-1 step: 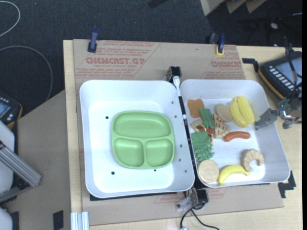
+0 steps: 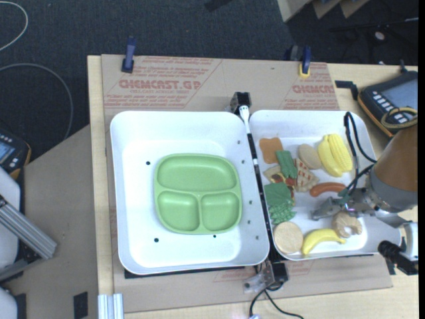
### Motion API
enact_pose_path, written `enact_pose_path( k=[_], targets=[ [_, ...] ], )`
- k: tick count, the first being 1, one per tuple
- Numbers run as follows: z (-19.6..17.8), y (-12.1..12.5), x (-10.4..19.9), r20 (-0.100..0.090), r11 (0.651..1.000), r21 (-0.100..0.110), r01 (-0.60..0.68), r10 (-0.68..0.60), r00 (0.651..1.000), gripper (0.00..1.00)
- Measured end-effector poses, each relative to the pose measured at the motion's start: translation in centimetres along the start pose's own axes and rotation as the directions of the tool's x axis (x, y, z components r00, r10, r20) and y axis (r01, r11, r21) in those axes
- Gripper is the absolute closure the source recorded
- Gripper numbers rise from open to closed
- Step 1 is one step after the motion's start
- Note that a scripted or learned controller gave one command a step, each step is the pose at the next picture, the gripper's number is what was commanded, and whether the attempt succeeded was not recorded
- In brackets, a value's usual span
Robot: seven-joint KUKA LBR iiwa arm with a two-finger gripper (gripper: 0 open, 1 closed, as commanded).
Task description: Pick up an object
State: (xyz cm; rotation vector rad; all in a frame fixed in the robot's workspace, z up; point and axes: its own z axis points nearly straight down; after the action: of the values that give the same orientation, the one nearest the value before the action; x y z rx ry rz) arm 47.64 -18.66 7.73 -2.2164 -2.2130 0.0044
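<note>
Nearest the lens, at the bench's near edge, a tangle of cable and a clip [image 2: 269, 279] sits at six o'clock, just below the seam between the two white bins. One left bin [image 2: 126, 178] holds a single green divided plate [image 2: 197, 193] with three compartments. One right bin [image 2: 265, 121] carries the toy food: one banana [image 2: 320, 240] at its five o'clock, one round cracker [image 2: 288, 236] touching the banana's left end, one corn cob [image 2: 335, 153] at one o'clock, one orange slab [image 2: 269, 149] at eleven o'clock, one sausage [image 2: 325, 189] near the middle, two leafy green pieces [image 2: 279, 201] along the left wall, and a few pale pieces too jumbled to count. One gripper [image 2: 331, 208] reaches in from three o'clock, low over the bin just above the banana and below the sausage; whether it is clenched or released cannot be told. Two clamps, one blue [image 2: 129, 54] and one yellow-and-blue [image 2: 305, 60], pin the board at twelve o'clock, where red print reads "CHEMCAST" twice.
</note>
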Motion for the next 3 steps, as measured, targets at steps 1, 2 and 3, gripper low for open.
enact_pose_path(
  k=[1,2,3],
  targets=[
    [-1.8,0.3,-0.2,0.007,1.000,-0.012,0.000,0.000,1.000,1.00],
    [-7.5,0.3,8.5,0.004,1.000,-0.014,0.010,-0.010,1.000,1.00],
    [-10.8,0.2,15.4,0.005,1.000,-0.011,0.006,-0.006,1.000,1.00]
  ],
)
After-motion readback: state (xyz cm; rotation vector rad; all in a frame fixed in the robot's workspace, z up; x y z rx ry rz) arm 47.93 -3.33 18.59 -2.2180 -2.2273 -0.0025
